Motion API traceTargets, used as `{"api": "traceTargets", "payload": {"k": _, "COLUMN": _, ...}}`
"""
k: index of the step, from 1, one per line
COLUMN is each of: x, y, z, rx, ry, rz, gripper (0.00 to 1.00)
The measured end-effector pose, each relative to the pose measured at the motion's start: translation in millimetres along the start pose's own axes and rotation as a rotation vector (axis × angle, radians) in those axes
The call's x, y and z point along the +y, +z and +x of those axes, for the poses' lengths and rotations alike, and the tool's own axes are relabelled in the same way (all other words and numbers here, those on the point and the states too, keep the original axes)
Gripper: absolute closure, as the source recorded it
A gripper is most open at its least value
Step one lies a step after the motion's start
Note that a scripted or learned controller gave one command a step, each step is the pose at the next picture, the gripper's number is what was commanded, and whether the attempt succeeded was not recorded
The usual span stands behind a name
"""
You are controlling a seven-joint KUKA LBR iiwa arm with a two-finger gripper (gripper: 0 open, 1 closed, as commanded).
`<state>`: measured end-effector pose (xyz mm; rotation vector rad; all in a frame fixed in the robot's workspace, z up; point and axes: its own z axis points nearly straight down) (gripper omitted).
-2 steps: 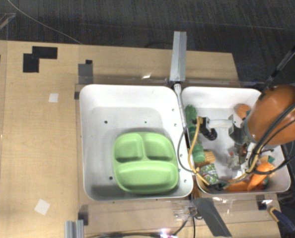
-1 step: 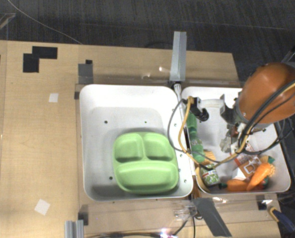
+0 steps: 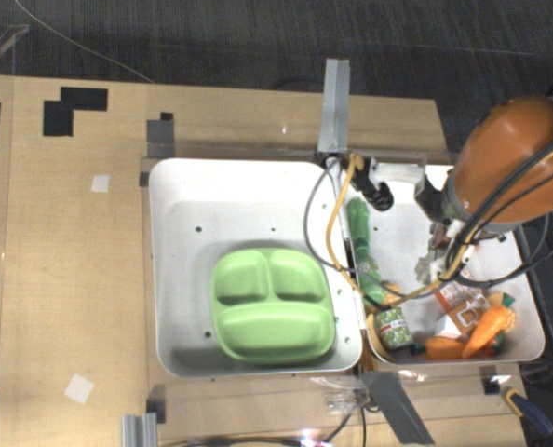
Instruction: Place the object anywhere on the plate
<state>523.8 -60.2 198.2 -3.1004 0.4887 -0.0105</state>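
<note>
On the left, the left bin (image 3: 169,250) holds the green plate (image 3: 273,304) with 3 compartments, sitting toward the bin's near right corner, and nothing rests on it. Moving right, a long green cucumber-like object (image 3: 362,250) lies along the wall between the 2 bins, with yellow and black cables (image 3: 328,214) looping over it. In the right bin (image 3: 528,338), a small green can (image 3: 392,328) sits at the near left corner, and an orange carrot (image 3: 486,330) lies near a small carton (image 3: 459,307) along the near wall. My arm (image 3: 519,161) hangs above the right bin; my gripper (image 3: 437,250) points down over it, and I cannot tell how wide it is or whether it has anything.
</note>
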Motion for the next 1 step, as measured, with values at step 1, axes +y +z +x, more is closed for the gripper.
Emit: {"api": "traceTargets", "payload": {"k": 1, "x": 17.7, "y": -90.1, "z": -21.8, "rx": 0.003, "ry": -0.113, "rz": -0.002, "gripper": 1.00}}
